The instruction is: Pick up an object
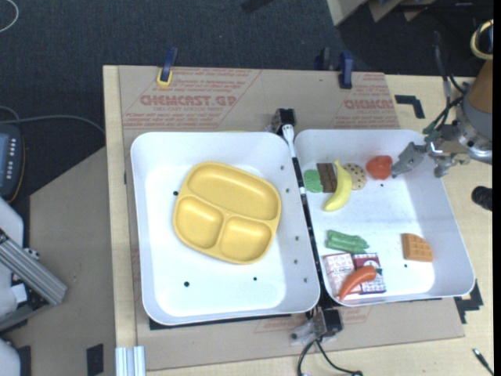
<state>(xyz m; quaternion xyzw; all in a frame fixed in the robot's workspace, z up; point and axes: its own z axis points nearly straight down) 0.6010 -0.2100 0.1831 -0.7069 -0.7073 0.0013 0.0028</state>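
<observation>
Nothing's picked up yet as far as I can tell, so the whole grab is left to do. On the tabletop (117, 210), the left bin (156, 288) just has a yellow divided plate (227, 211). The right bin (454, 233) has all the small stuff: banana (340, 194), waffle (417, 247), green beans (346, 241), red tomato (380, 166). The gripper (409, 161) sits at that bin's top right, just beside the tomato. Can't tell whether it's apart or closed; nothing's visibly in it.

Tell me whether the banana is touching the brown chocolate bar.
Touching: the camera view shows the chocolate bar lying across the banana, overlapping it with no gap.
</observation>
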